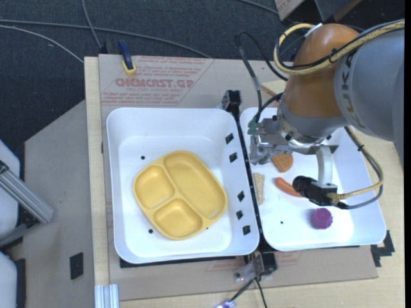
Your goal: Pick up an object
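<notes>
Item 1. Catalogued in right bin (359, 233), near its left wall:
- orange-brown piece (281, 163), small, rounded, flat, just beside gripper (260, 154);
- orange carrot (286, 186), slim, tapered, lying below that piece;
- pale wedge (259, 188), beige, narrow, against the bin's left wall;
- purple ball (322, 218), matte, apart from the rest, toward the near rim.

Gripper: found low over the right bin's left edge, beside the orange-brown piece; grip state could not be told, and nothing seen held.

Item 2. Left bin (122, 133): held yellow tray (180, 194), three compartments, set aslant.

Writing: read "CHEMCAST GP" in red on board (154, 79) behind the bins; smaller lines illegible.
</notes>
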`<action>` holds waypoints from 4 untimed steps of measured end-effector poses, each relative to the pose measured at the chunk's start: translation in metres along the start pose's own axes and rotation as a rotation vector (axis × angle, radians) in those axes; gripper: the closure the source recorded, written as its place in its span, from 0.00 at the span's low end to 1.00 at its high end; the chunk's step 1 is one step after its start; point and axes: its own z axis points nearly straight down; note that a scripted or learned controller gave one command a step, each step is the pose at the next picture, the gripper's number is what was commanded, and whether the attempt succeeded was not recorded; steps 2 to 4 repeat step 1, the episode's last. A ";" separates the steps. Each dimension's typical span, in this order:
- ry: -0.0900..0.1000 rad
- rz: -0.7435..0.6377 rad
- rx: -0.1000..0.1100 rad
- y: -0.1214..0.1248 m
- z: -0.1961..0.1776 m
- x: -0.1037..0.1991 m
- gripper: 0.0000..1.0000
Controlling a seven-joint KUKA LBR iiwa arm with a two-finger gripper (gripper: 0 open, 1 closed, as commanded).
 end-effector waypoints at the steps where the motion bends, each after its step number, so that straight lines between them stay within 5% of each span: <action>1: 0.000 0.001 0.000 0.008 -0.005 0.051 1.00; 4: 0.000 0.001 0.000 0.008 -0.005 0.051 1.00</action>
